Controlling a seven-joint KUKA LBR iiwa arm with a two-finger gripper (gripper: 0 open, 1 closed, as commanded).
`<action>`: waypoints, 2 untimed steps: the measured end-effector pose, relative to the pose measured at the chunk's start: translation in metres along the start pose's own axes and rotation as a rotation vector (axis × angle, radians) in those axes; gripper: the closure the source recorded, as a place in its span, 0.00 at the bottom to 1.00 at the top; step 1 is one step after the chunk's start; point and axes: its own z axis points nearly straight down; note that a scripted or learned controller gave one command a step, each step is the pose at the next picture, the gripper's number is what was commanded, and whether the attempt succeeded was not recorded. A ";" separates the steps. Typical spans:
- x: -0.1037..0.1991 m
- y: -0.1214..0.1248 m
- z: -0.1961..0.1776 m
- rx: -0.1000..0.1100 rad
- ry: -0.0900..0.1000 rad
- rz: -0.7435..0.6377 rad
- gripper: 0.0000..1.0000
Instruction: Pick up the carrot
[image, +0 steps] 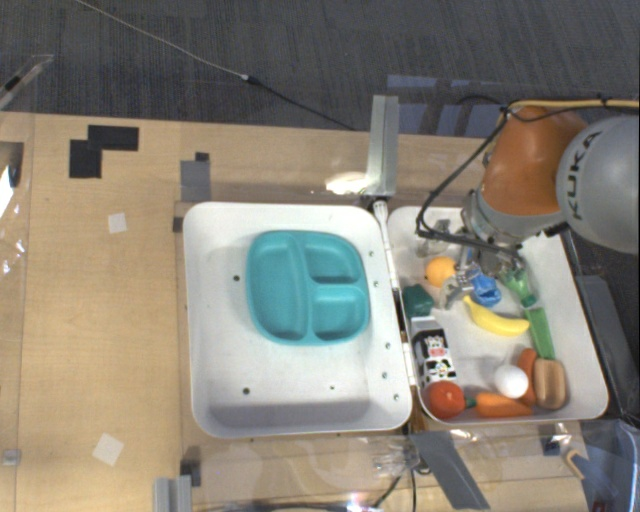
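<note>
The carrot is a long orange piece lying flat along the front wall of the right bin, between a red tomato and a brown bread roll. My gripper hangs over the back half of that bin, well behind the carrot, beside an orange fruit and just above a small blue item. Nothing shows held in it. The grey and orange arm covers the bin's back right corner.
The right bin also holds a banana, a green cucumber, a white egg, a green block and a black-and-white box. A teal divided plate lies in the left bin.
</note>
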 end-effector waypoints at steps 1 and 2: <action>-0.004 -0.001 -0.015 0.004 -0.012 -0.003 1.00; -0.036 0.034 -0.153 0.004 -0.010 -0.181 1.00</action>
